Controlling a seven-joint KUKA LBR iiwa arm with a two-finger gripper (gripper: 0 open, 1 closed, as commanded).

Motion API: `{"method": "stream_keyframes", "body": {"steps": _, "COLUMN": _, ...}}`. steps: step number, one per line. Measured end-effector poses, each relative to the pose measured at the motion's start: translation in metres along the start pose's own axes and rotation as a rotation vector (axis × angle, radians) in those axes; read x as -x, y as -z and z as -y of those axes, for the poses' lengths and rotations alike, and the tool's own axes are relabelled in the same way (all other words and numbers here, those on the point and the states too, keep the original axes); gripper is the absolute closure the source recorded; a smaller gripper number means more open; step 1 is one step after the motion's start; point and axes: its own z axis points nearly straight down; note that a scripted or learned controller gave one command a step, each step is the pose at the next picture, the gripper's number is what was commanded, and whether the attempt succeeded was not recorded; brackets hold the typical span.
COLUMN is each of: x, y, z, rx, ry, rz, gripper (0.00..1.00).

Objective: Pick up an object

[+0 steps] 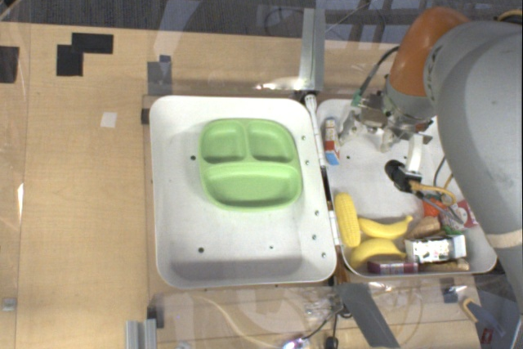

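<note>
My gripper [365, 133] hangs over the far end of the right bin [368, 176], open, with nothing between its fingers. Just to its left, a small tube with a red and blue label [329, 141] lies along the bin's left wall. At the near end lie a yellow corn cob [347, 218], a banana [384, 228], a dark purple marker [384, 266] and a white box [437, 249], all apart from the gripper.
The left bin [176, 241] holds a green divided plate [248, 162]. A metal post [311, 45] stands behind the wall between the two bins. The grey arm [478, 118] covers the right bin's right side. Small red and orange items [445, 212] lie near the white box.
</note>
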Motion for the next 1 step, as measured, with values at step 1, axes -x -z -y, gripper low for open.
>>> {"method": "stream_keyframes", "body": {"steps": 1, "x": 0.0648, "y": -0.0005, "z": -0.0018, "rx": 0.000, "ry": 0.040, "rz": 0.000, "gripper": 0.00}}
